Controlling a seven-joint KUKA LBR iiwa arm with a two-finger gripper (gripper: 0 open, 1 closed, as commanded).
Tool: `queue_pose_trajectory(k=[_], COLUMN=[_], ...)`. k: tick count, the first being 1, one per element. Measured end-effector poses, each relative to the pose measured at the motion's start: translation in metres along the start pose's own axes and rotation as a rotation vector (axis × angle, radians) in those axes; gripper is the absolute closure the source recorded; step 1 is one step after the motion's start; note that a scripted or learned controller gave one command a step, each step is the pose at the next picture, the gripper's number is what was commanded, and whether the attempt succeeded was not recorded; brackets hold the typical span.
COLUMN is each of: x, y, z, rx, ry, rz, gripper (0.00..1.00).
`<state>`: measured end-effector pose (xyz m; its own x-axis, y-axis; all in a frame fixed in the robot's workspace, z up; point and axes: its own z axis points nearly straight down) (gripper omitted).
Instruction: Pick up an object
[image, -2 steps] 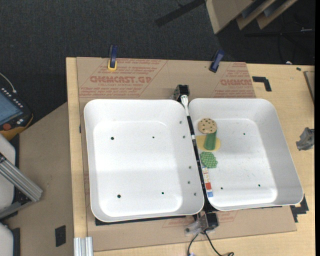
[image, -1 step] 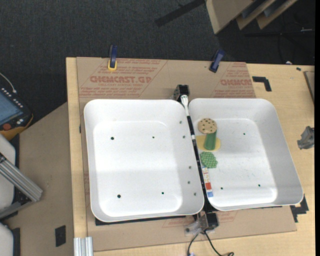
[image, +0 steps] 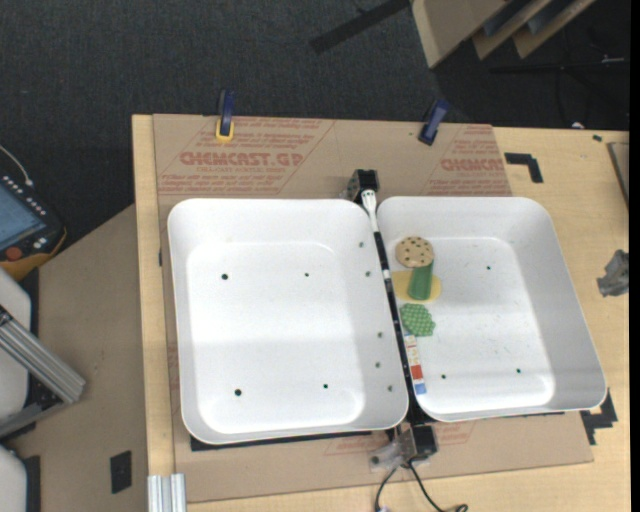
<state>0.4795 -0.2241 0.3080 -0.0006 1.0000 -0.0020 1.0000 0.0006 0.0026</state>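
The big white plastic bin on the left (image: 200, 300) has bare floor. The white bin on the right (image: 530, 290) keeps its toys by its left wall: a tan round disc with holes (image: 413, 250) far, a green upright cylinder (image: 422, 279) on a yellow flat piece (image: 405, 287), then a green dotted round pad (image: 417, 321) nearer. The cylinder looks light and stiff; pinch its sides. The brown cardboard bench top (image: 300, 140) lies under both. I cannot tell how the pincer stands.
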Motion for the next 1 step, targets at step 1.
queue_pose_trajectory(k=[1], x=[0.0002], y=[-0.0001], z=[0.0066], rx=[0.003], ry=[0.002], rz=[0.001], gripper=[1.0])
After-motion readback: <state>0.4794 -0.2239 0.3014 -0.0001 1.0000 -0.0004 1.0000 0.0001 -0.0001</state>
